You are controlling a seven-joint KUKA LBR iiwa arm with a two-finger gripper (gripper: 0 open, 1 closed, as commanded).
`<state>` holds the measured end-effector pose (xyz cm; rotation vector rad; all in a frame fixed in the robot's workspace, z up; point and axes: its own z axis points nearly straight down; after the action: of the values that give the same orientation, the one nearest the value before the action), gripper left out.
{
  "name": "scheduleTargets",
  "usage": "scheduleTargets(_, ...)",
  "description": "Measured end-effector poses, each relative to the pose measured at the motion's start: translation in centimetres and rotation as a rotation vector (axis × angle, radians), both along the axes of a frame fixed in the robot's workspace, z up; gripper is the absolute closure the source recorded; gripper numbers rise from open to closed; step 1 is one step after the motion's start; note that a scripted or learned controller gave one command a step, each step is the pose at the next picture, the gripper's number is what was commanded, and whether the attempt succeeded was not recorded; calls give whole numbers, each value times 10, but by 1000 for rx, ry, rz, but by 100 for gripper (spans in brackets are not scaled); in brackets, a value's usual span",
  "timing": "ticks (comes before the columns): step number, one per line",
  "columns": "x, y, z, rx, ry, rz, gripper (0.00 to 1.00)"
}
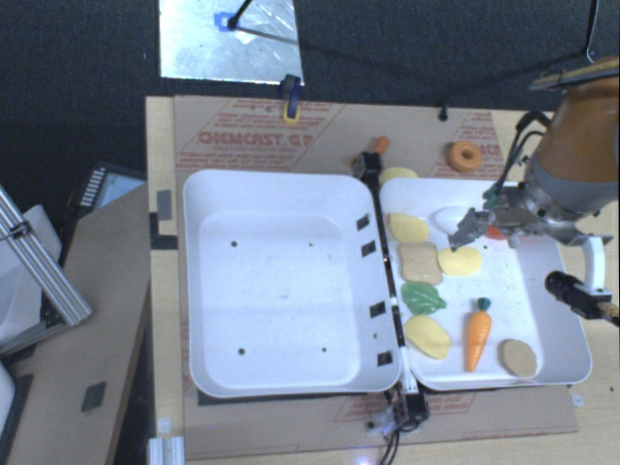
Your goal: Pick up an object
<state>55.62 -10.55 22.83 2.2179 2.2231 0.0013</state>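
The right bin (557, 289) holds several toy foods. A yellow piece (408, 227) lies at its far left, with a beige slice (419, 263) and a green leaf (422, 297) below it. Another yellow piece (459, 261) sits mid-bin. Along the near side lie a yellow lump (427, 336), an orange carrot (476, 334) and a tan lump (519, 357). My gripper (467, 229) hangs over the bin's far middle, just above the mid-bin yellow piece. A small red thing (496, 231) shows right beside the gripper, partly hidden by it.
The left bin (208, 260) stands beside the right one, with a black hinge strip (383, 260) between them. An orange doughnut (465, 156) lies on the cardboard behind the right bin. A pale yellow piece (397, 174) rests at that bin's far left rim.
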Motion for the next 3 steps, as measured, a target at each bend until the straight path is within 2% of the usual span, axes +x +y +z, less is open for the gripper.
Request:
scheduleTargets(1, 84, 156, 104, 7, -17, 19, 0)
scheduleTargets(2, 81, 144, 109, 1, -5, 5, 100)
scheduleTargets(3, 114, 213, 137, 3, -6, 8, 100)
